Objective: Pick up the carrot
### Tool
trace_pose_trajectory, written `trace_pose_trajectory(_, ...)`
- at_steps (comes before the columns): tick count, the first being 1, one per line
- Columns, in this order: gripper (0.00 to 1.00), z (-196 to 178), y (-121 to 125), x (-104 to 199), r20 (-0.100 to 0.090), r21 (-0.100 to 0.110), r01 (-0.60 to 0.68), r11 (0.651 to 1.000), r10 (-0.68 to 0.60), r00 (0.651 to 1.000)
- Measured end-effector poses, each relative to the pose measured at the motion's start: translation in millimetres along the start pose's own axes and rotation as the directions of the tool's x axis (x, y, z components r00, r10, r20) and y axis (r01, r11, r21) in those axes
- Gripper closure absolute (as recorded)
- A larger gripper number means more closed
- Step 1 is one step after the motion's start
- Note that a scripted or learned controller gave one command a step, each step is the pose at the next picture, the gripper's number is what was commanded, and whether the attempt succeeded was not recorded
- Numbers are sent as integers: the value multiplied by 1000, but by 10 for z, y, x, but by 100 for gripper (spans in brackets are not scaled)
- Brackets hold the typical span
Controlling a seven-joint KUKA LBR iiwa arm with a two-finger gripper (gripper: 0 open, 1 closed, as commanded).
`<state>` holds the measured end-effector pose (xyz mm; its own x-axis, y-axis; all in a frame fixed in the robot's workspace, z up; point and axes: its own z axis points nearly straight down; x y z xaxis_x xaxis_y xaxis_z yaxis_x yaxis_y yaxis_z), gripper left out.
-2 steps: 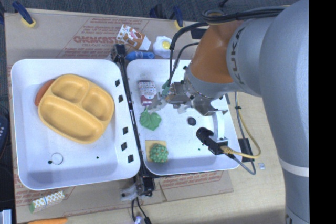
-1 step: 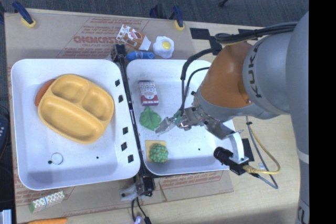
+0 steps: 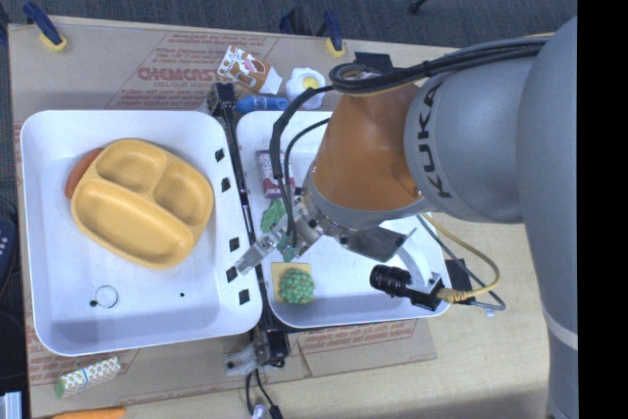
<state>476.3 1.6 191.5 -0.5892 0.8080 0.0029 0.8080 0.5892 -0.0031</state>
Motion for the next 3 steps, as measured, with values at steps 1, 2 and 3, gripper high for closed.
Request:
trace_pose_trajectory(1, 0, -371, 385, -1046, 5, -2, 87, 996, -87, 996)
trace_pose_trajectory(2, 0, 2, 139, -533, 1, 0, 158, 987, -158, 987)
trace_pose_trajectory(3, 0, -1, 139, -537, 1, 0, 158, 987, -158, 987)
